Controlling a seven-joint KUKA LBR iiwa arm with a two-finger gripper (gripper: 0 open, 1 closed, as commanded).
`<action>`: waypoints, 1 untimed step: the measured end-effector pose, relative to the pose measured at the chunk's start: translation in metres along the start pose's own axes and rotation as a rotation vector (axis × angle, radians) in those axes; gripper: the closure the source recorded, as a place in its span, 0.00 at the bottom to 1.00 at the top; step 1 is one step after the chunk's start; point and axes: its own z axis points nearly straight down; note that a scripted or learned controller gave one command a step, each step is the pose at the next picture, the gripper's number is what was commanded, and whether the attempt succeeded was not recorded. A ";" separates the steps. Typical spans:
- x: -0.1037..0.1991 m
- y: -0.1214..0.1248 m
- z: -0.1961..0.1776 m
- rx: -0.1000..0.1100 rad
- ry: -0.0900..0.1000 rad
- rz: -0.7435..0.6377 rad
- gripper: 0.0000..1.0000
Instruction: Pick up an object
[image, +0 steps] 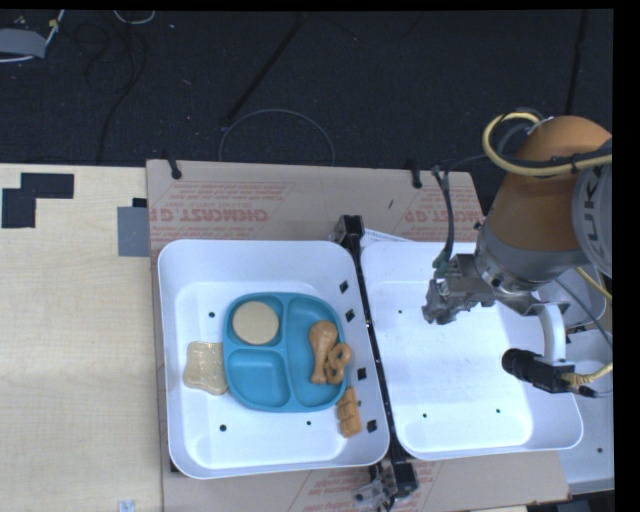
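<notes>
My gripper (440, 305) hangs over the right bin (470, 430), near its upper middle, pointing left. Nothing shows between its tips. In the left bin (190, 290) lies a blue divided plate (265, 385). On the plate rest a round tan cookie (254, 322) at upper left and a tan drumstick with a pretzel (328, 352) at right. A pale toast slice (204, 367) lies just left of the plate. A small orange-brown food piece (348, 412) sits beside the plate's lower right corner.
A black divider (365, 345) runs between the two bins. Both bins sit on a cardboard sheet (260, 205). A light wooden bench top (70, 340) stretches to the left.
</notes>
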 end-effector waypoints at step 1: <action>0.052 0.027 -0.001 -0.002 -0.001 0.000 1.00</action>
